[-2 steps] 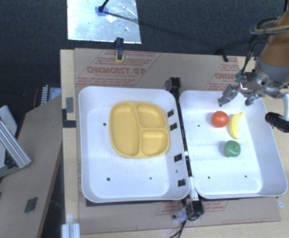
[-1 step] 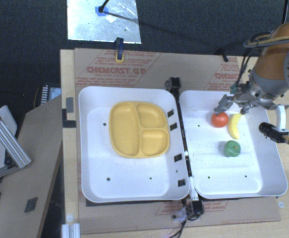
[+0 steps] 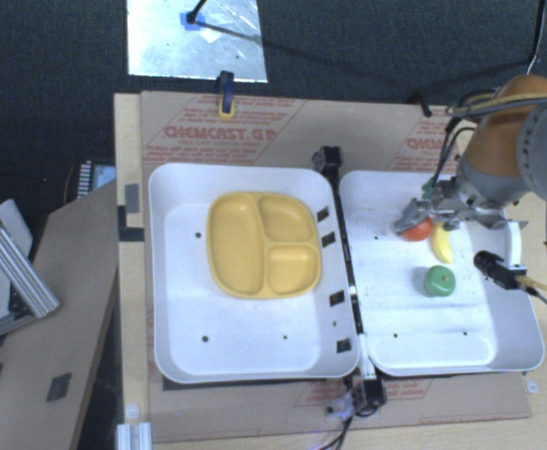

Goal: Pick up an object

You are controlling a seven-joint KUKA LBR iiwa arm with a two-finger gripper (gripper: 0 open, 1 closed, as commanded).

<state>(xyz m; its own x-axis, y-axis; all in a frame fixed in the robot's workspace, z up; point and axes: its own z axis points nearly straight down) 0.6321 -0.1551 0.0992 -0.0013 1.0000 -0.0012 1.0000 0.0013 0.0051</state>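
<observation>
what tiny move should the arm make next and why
Probably a short drop straight down onto the red object. The gripper sits right over it in the right bin, with the yellow object just beside it and the green object further off, so red is the closest target.

A single fixed camera looks down at a slant from above the table [image 3: 282,120], far enough back to take in both white bins. The left bin [image 3: 174,345] and right bin [image 3: 517,345] lie side by side across the frame, and the arm [image 3: 536,148] enters from the right.
</observation>
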